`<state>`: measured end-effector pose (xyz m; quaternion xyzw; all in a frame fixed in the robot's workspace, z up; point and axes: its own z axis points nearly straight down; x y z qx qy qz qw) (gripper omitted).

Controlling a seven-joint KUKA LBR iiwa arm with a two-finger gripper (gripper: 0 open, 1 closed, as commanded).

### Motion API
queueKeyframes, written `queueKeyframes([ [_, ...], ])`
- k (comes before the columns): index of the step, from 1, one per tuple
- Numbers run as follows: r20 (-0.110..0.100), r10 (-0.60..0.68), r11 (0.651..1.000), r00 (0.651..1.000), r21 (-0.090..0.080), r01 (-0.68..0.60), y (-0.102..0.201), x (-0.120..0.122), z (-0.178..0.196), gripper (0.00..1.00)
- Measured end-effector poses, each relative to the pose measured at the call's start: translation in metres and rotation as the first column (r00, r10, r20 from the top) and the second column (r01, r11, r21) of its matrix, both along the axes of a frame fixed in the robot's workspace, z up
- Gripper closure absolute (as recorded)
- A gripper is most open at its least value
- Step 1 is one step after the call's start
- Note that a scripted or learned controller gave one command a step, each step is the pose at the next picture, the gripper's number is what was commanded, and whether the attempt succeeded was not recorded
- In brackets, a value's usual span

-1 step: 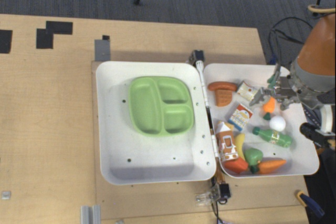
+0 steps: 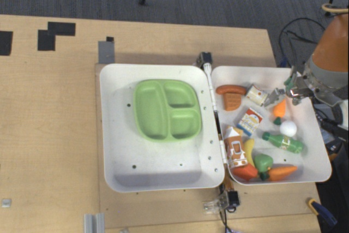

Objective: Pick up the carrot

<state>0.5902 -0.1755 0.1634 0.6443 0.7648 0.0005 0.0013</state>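
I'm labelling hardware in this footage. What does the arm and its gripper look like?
The arm shows a rounded orange band over a grey wrist section. Below it, the gripper is a compact grey and silver metal assembly with dark parts. Black cables loop on the floor beside it; finer detail is too small to make out.

Green tray point(image 2: 166, 109) in left bin point(image 2: 117, 172), gripper point(image 2: 283, 96) above carrot point(image 2: 279, 109)

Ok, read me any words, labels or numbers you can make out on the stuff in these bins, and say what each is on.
None can be read.
Brown-and-white carton: printing too blurred.
Blue-and-red-edged white box: printing too small.
Small white packet: markings blurred.
Green bottle with a white label: label unreadable.
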Motion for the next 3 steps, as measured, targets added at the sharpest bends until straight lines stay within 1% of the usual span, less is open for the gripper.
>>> queueKeyframes([
  [1,0.001,0.038,0.999,0.999,0.000,-0.038,-0.027,0.022,-0.069,0.00],
  [2,0.004,0.038,0.999,0.999,-0.001,-0.038,-0.026,0.024,-0.058,1.00],
  [3,0.001,-0.270,0.963,0.963,0.001,0.270,0.009,0.000,0.049,1.00],
])
